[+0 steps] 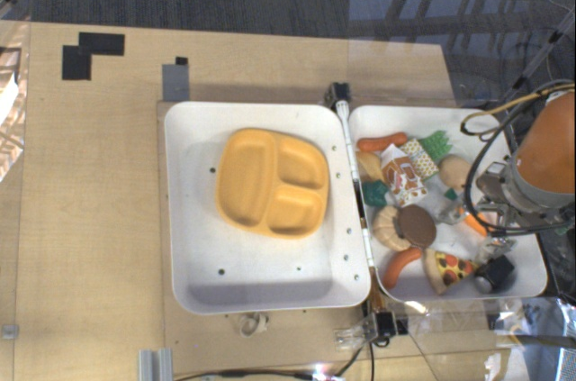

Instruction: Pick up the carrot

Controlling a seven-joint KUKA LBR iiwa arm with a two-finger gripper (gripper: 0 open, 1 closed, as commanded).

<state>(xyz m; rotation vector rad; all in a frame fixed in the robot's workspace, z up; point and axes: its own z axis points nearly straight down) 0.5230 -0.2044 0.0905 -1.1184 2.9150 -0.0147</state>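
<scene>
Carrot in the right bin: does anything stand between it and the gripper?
Nothing visible does. The carrot lies in the right bin, with the gripper close over it; the arm covers part of it. The pizza slice lies nearer the front, apart.

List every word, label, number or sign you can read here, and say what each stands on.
No text here can be read.
Red and white box in the right bin: printed front, too small and blurred to read.
Yellow plate in the left bin: no writing seen.
Black patches on the bench: plain shapes, no lettering.
</scene>
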